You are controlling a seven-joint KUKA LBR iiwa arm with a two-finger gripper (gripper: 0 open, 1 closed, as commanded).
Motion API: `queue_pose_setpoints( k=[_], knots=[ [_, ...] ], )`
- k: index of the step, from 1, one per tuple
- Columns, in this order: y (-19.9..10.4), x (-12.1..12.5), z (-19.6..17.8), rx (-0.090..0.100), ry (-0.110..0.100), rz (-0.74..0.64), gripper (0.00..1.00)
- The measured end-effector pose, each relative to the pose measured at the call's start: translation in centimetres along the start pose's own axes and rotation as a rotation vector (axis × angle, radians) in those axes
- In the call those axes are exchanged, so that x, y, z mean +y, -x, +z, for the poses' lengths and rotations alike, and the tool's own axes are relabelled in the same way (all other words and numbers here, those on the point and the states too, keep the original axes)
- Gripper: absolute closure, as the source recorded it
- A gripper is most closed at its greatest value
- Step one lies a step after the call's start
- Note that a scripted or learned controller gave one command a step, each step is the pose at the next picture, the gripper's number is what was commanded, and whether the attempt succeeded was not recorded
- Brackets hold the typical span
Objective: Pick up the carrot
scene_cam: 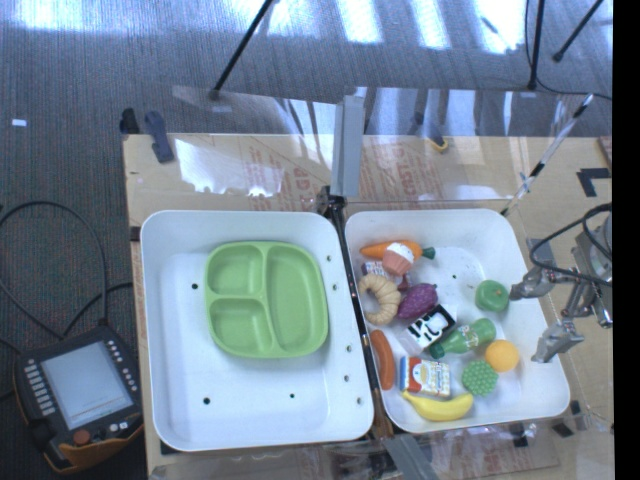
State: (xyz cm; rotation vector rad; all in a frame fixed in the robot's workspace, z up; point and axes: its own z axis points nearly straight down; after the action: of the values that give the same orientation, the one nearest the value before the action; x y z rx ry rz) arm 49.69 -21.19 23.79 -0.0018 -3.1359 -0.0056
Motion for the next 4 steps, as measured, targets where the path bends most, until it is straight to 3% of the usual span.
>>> queue_pose_setpoints(
  k=[1, 2, 3, 4],
  knots=[
    [-1.1, 0.1, 15.4, -0.001, 0.0, -0.055, 0.0],
    [-1.0, 0.6, 14.8, 0.004, 0.003, -0.062, 1.0],
    [0.2, 3.4, 15.4, 0.0, 0.002, -0.567, 1.0],
    [0.2, 3.4, 15.4, 0.0, 0.001, -0.568, 0.0]
  ],
)
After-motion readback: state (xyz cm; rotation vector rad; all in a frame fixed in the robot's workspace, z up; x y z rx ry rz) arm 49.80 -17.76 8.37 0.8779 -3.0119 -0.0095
